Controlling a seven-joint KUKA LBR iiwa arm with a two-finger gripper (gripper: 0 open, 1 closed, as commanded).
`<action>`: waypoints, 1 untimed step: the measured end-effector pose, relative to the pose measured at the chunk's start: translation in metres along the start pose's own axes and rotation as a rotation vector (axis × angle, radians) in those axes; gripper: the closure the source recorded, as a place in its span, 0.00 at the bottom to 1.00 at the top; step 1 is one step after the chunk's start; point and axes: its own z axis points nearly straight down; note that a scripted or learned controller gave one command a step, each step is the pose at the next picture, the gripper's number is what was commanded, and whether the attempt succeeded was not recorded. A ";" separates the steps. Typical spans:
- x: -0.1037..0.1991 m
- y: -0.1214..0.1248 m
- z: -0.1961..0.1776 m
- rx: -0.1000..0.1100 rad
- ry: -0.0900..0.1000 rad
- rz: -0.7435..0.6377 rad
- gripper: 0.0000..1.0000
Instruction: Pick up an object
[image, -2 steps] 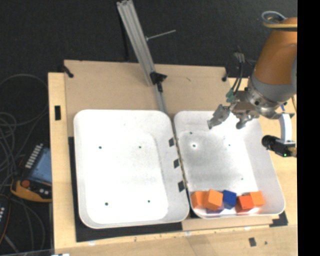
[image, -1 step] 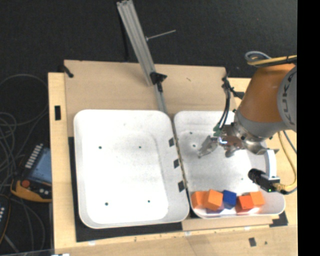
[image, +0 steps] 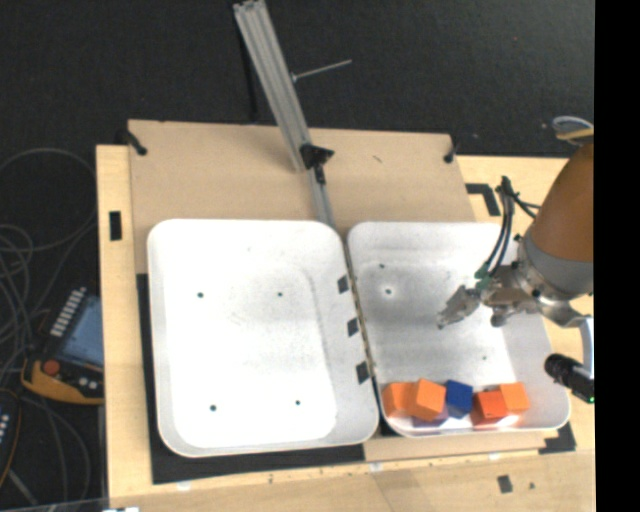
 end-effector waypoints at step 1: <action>0.000 -0.011 -0.085 -0.010 0.000 -0.007 0.00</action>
